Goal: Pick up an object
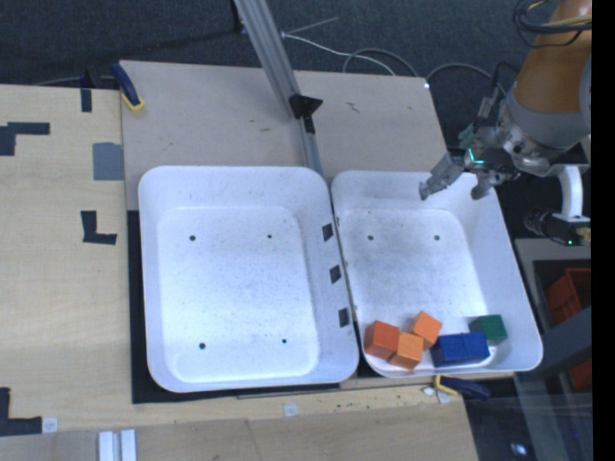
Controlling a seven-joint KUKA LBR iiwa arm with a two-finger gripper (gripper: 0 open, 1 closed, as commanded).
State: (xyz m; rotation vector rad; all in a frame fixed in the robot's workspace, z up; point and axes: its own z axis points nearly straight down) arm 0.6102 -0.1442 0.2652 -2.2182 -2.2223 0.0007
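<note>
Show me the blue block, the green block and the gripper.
blue block (459, 350), camera view, middle of its top face.
green block (490, 327), camera view, its top face.
gripper (452, 186), camera view, midway between its fingertips.

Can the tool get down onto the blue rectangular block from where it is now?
Probably yes. The tool is open above the right bin's far edge, and the blue rectangular block lies uncovered at the near rim, though the green cube and orange cubes crowd it.

You are looking at a robotics lab: a plywood bench (58, 257) marked with tape, two white bins (163, 190) side by side, an aluminium rail (274, 51) clamped above, loose cables (365, 60), and dark carpet (384, 8) beyond.
</note>
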